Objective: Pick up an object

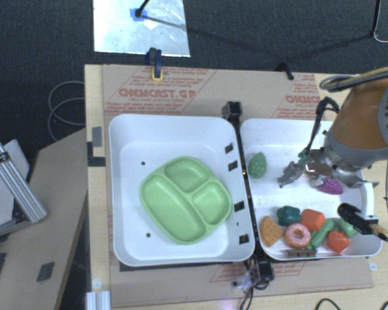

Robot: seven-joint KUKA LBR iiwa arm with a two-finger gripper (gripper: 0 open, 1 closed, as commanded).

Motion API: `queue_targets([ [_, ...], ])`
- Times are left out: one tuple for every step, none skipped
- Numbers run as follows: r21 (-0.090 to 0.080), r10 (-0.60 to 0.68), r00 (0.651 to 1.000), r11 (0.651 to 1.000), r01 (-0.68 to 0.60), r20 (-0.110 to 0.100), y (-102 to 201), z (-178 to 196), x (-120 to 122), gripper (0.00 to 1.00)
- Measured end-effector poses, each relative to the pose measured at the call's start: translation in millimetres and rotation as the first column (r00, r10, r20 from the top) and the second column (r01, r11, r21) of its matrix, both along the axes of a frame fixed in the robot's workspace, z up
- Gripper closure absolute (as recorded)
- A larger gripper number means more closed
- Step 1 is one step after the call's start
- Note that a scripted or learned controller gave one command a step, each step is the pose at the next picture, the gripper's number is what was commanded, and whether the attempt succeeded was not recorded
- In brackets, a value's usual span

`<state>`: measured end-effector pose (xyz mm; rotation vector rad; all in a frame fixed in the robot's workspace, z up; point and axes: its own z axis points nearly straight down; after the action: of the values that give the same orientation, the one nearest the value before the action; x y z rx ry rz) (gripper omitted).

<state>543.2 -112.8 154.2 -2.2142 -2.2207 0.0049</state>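
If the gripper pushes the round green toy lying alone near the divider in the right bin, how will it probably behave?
The green toy looks rounded and bumpy, so it may roll or wobble rather than slide straight. It seems small and is probably light plastic, so a slight nudge could move it. It lies apart from the other toys, so nothing would stop it before the bin wall.
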Motion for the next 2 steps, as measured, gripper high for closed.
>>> queue_targets([
  [0.0, -0.001, 1.0, 1.0, 0.001, 0.0, 0, -44, -2, 0.0],
  [-0.001, -0.001, 1.0, 1.0, 0.001, 0.002, 1, -73, -2, 0.0],
])
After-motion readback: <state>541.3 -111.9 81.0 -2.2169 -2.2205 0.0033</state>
